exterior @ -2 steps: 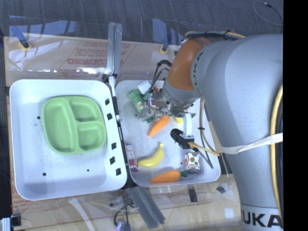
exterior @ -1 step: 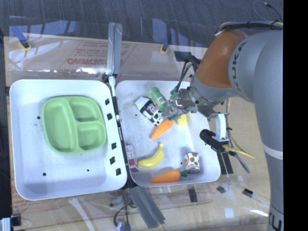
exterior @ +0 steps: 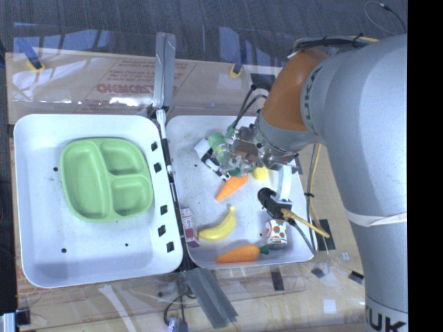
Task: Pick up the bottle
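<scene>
Camera view: the grey arm [exterior: 367,151] with its orange band [exterior: 291,92] reaches into the right bin [exterior: 181,185], and the tool [exterior: 239,152] sits low at the bin's far side; whether it is open or grips anything cannot be told. Just beside it lies the bottle [exterior: 216,144], small, greenish and partly hidden. Nearby lie a smooth tapered carrot [exterior: 232,187], a curved yellow banana [exterior: 218,227], a second carrot [exterior: 237,255] and a printed can [exterior: 277,234]. The left bin [exterior: 34,185] holds a matte green divided tray [exterior: 107,178].
</scene>
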### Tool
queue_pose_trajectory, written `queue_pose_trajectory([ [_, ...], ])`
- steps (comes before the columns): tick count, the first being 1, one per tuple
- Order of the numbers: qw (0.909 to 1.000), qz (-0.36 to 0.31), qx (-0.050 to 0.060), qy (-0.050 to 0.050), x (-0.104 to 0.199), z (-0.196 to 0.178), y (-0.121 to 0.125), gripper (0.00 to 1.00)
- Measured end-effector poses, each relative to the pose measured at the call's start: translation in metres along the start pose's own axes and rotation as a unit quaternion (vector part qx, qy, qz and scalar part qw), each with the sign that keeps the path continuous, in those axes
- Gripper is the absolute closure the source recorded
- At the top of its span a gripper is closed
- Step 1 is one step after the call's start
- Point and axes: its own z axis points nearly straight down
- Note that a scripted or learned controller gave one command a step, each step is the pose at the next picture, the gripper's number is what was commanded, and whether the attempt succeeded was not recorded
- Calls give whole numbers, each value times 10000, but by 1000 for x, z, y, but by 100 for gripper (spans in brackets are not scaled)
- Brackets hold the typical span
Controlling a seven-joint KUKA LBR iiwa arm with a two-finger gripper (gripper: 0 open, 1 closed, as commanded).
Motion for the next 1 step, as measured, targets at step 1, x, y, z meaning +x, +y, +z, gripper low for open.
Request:
queue_pose_trajectory([
  [1,9945,-1049,-37,-3,48,-84,13,100],
])
